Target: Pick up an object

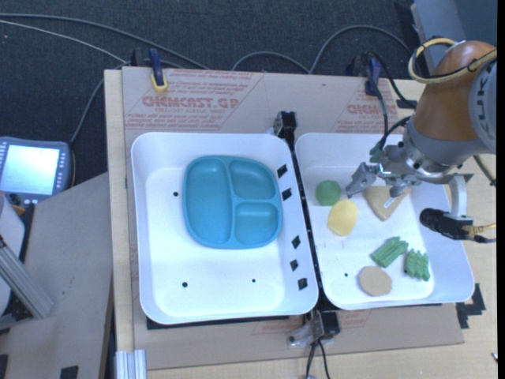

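Lying in the right bin (442, 287), near its upper middle, the tan wedge-shaped piece (384, 204) sits right under the gripper (383, 181) and looks the likeliest thing to be picked; it seems a light, stiff toy food, probably smooth plastic, so a grip across its two flat sloping sides should hold better than one on the pointed tip. Its upper part is hidden by the gripper, whose fingers appear spread apart with nothing seen between them. Just to its left lie a yellow lemon-like piece (342, 217) and a green ball (328, 192), close enough to crowd a finger coming down on that side. Farther toward the near rim are green leafy pieces (401, 257) and a tan oval cookie-like piece (375, 280). The left bin (158, 275) bears a blue divided plate (233, 201), well apart
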{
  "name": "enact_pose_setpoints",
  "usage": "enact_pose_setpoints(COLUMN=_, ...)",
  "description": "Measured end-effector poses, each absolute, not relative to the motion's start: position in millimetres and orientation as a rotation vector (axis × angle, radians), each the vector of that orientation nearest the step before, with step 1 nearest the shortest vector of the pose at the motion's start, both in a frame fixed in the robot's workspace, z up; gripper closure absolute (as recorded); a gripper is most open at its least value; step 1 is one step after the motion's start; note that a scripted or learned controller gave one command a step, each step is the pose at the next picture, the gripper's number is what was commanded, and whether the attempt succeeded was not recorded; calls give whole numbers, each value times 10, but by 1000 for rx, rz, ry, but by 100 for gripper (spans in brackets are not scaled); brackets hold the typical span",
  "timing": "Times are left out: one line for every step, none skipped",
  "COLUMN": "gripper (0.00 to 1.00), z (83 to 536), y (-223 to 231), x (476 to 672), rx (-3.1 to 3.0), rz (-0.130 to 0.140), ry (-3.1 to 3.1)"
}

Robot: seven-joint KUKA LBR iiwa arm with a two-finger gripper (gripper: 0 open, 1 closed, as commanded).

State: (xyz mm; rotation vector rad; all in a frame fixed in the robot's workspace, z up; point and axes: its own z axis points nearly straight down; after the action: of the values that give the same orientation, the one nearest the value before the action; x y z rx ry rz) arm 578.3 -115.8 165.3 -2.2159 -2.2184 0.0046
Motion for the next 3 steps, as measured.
enact_pose_setpoints(gripper=0, z=1064, y=-1075, x=5820, rx=-2215, rz=5, ry=-2218)
enact_pose_setpoints(gripper=0, z=838, y=-1069, x=5817, rx=-2218, rz=3, ry=-2218)
enact_pose_setpoints(gripper=100, z=980, y=-1076, x=5837, rx=-2224, rz=-3, ry=-2221)
